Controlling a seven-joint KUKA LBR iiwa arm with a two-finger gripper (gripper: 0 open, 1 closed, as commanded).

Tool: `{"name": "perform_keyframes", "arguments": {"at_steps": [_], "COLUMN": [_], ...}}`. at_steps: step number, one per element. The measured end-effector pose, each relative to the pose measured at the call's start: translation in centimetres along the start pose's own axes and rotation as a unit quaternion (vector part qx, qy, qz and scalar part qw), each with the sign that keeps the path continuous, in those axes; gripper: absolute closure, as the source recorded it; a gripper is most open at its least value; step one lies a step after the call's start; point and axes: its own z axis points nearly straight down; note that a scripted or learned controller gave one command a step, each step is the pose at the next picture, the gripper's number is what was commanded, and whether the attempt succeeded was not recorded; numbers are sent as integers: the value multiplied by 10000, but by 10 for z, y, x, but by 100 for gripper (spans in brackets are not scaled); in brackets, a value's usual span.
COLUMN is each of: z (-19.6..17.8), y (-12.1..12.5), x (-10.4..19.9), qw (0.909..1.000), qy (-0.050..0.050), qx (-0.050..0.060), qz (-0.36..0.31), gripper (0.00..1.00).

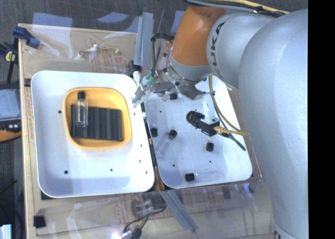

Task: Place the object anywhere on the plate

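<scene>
A yellow plate [68,108] lies in the left white bin [78,175]. On it rest a dark ridged block [102,124] and a clear vial with a black cap [80,110], which lies along the plate's left side. My gripper [140,92] hangs low over the wall between the two bins, just right of the plate's upper right corner. The arm's orange band [193,34] sits above it, and I see nothing held in the gripper. More clear vials with black caps, such as one [169,136] near the middle, lie in the right bin [230,167].
A further capped vial [189,177] lies at the right bin's front, and another cap [209,146] to its right. A black connector on a yellow cable [199,120] hangs over that bin. The big grey arm covers the view's right side. Metal rails [142,39] stand behind the bins.
</scene>
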Motion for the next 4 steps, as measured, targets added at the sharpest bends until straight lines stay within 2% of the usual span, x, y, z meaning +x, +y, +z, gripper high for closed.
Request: {"name": "perform_keyframes", "arguments": {"at_steps": [1,2,3,4], "z": [-10,-10,-19,-19], "y": [0,0,1,1], "x": [0,0,0,0], "qw": [10000,10000,10000,10000], "qy": [2,2,4,4], "qx": [6,7,11,12], "qz": [-22,-23,-39,-41], "gripper": [100,0,100,0]}}
